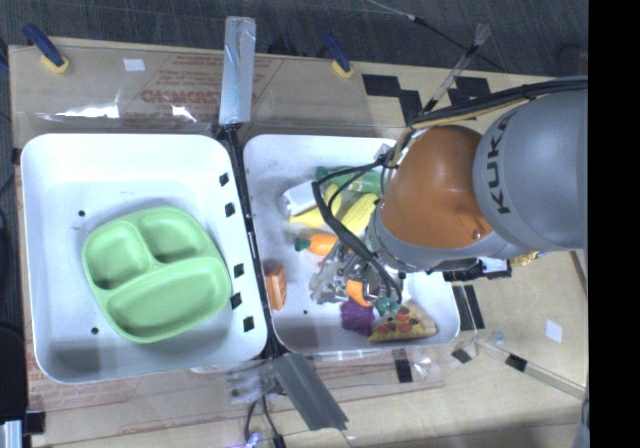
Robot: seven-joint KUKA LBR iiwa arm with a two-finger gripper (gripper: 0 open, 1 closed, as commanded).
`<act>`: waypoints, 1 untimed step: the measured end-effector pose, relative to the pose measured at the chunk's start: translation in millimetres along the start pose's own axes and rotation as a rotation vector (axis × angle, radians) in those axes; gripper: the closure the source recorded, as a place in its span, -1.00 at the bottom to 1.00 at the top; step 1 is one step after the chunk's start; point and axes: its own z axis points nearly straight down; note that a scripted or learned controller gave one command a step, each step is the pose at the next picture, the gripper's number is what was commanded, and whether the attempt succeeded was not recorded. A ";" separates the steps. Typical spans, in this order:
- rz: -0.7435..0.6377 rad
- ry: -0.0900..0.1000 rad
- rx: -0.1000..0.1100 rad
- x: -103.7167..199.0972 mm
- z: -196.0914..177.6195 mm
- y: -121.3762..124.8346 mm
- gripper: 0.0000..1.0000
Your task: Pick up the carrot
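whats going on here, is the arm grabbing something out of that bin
The KUKA arm reaches in from the right and its gripper is down among toy foods in the right bin. An orange carrot piece lies just beside the gripper, with a purple grape bunch and a pizza slice nearby. Whether anything is gripped cannot be made out. The left bin holds a green divided plate.
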 end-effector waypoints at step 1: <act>-0.389 0.004 -0.001 5.7 49.9 8.2 1.00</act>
